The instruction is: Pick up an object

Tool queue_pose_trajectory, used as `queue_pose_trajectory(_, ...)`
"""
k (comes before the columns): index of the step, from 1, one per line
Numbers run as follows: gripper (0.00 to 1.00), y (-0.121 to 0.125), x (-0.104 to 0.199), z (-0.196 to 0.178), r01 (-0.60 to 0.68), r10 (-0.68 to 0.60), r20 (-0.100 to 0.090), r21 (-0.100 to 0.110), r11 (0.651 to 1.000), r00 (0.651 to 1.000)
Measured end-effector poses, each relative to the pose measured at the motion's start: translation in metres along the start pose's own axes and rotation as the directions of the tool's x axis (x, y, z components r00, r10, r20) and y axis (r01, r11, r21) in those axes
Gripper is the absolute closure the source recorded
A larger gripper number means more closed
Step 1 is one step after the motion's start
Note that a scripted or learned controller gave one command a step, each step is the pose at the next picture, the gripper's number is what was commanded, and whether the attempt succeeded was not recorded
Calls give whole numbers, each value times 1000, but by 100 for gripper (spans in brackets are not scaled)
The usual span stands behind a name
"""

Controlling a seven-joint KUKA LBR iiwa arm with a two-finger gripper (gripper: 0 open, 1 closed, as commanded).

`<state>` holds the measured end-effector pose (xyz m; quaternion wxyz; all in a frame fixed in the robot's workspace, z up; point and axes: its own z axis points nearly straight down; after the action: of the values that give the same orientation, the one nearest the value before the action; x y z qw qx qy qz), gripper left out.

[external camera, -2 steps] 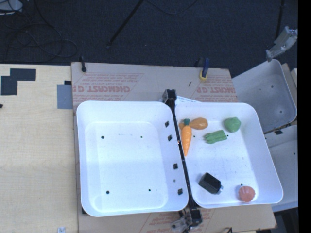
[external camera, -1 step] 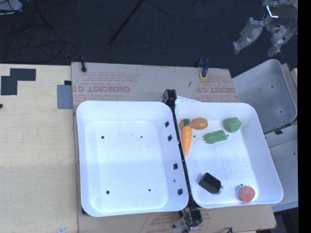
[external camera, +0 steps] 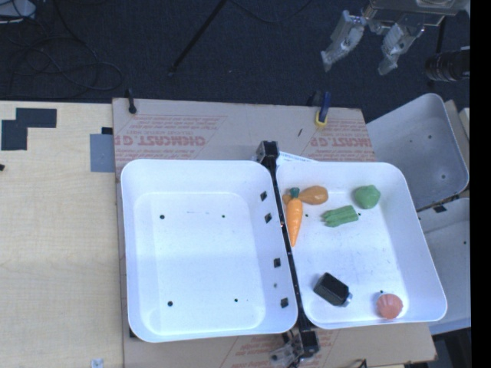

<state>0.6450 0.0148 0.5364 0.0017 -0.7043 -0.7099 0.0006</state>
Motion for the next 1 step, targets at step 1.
queue_pose_trajectory(1,100,-1,-3,-10,-2,2,3,3,1000,1000)
